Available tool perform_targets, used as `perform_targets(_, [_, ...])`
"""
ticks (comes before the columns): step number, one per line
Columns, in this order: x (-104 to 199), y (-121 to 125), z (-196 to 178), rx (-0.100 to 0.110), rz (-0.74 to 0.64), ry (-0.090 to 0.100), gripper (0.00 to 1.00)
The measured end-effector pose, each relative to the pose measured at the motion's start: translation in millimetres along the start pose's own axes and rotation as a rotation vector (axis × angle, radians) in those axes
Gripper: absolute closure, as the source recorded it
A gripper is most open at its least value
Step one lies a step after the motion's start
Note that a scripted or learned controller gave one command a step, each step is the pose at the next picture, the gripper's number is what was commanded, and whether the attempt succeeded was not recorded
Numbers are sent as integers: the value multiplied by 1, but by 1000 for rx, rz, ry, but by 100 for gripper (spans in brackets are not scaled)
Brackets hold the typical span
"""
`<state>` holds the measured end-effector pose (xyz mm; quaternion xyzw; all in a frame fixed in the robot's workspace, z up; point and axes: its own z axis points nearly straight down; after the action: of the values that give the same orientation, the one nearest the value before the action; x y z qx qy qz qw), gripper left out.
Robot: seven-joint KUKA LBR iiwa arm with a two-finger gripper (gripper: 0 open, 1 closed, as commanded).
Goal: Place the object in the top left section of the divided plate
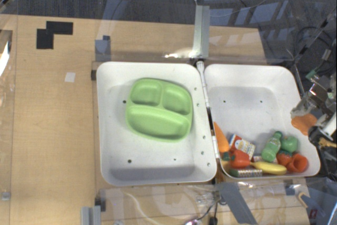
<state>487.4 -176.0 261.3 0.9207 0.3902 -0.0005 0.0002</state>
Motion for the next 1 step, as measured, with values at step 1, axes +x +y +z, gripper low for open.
perform_targets(1, [-13,13,-47,-2,-1,1,100])
